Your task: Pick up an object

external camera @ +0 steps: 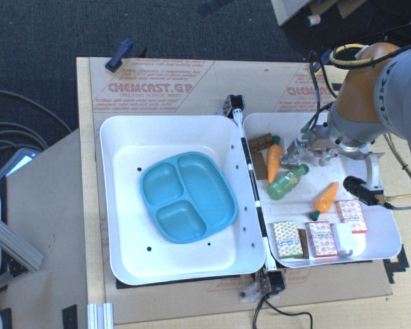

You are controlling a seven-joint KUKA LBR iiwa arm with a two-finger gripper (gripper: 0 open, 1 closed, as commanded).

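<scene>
Right bin (pixel 390 242), 12 o'clock end: end effector (pixel 298 157), grip state cannot be told, over green bottle (pixel 285 182) touching carrot (pixel 274 160); crowding risks a glancing, failed pick.

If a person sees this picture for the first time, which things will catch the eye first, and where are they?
The bright blue plastic divided plate lies alone in the middle of the left shallow white bin. In the right shallow white bin, two orange toy carrots, a green plastic bottle and small printed boxes crowd together. The grey arm with its orange band reaches in from the right, its claw above the bottle and the upper carrot.
</scene>
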